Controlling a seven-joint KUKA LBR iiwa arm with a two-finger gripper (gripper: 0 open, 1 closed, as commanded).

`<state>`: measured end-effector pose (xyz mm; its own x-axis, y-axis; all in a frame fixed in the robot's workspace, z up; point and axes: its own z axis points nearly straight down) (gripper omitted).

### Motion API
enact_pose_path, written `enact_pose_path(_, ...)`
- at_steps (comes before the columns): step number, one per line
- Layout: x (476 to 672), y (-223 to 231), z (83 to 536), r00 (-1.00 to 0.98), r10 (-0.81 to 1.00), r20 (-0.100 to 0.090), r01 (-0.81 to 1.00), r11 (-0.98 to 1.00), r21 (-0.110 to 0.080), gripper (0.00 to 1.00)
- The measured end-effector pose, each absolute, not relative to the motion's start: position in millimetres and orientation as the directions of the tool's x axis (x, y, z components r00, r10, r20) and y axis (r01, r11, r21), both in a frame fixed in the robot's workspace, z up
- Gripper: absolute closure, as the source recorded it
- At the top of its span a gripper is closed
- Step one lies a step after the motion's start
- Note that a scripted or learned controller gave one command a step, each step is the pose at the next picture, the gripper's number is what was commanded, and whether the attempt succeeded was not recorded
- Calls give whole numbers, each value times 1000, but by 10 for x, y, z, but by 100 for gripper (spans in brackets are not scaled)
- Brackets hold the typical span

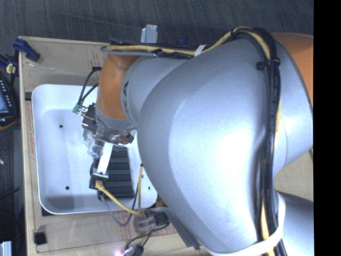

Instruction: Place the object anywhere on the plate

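While the grey arm (213, 143) reaches in from the right and covers much of the desk (69, 231), its gripper (95, 144) hangs low inside the white bin (35, 143), just below the orange band (111, 89). Whether the gripper is apart or together cannot be told from this angle. Left of the gripper the bin floor bears two small dark spots (61, 126); right of it the arm hides everything, so the object's place cannot be told.
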<state>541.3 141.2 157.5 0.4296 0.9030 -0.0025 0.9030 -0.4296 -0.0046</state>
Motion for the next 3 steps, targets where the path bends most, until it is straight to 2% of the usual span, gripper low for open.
enact_pose_path(1,5916,100,1902,496,868,-2,868,-496,-5,100)
enact_pose_path(2,6560,536,2372,736,677,-1,677,-736,-3,100)
enact_pose_path(3,5809,204,1895,526,851,-4,851,-526,-9,100)
